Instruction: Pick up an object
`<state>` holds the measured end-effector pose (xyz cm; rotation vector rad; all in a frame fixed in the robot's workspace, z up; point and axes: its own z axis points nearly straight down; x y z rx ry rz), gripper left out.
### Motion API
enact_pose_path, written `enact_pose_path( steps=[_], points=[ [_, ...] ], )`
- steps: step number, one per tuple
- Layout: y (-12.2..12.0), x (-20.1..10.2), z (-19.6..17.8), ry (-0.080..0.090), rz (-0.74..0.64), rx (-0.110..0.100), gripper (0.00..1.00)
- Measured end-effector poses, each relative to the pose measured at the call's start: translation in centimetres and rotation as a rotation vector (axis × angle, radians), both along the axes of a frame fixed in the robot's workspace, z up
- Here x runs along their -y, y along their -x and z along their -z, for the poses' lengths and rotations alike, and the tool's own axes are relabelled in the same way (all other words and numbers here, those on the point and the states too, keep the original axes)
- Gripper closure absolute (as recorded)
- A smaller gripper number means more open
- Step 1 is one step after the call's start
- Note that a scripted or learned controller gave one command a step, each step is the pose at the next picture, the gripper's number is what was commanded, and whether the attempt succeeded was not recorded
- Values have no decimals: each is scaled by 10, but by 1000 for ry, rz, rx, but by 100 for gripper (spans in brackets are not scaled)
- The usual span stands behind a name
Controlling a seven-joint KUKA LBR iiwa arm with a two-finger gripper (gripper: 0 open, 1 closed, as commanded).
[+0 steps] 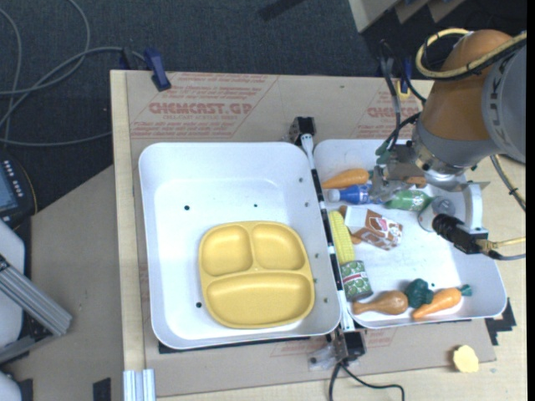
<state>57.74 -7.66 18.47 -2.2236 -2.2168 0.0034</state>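
The arm's gripper (387, 176) is down in the right bin (481, 295), near that bin's far edge, among a cluster of toy food there. Its fingers are hidden behind the wrist and the items around them, so I cannot tell whether the claw is wide, narrow or closed on anything. Just beside it lie an orange carrot-like piece (346, 177), a blue bottle (352, 195) and a green packet (409, 200), any of which could be the target; none is visibly lifted off the bin floor. Other candidates lie further toward the near edge: a corn cob (338, 232) along the left wall, a brown-and-white wrapper (381, 229) in the middle, a green-labelled can (355, 280), a drumstick (381, 304), and a carrot (436, 302) with broccoli (419, 291) beside it. The left bin (163, 224) carries a yellow divided plate (254, 274). By my reading, the reach is done and the arm is at the grasping stage; closing on one item and raising it clear is what remains.
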Motion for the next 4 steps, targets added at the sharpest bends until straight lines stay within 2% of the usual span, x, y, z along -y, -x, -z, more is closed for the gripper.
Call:
enact_pose_path(
  steps=[1,2,3,4],
  points=[
    [-1,-2,0,-1,-2,2,0],
    [2,42,105,-1,2,-3,0],
    [-81,98,108,-9,-14,-48,0],
    [-85,137,104,-12,-5,-21,0]
  ],
)
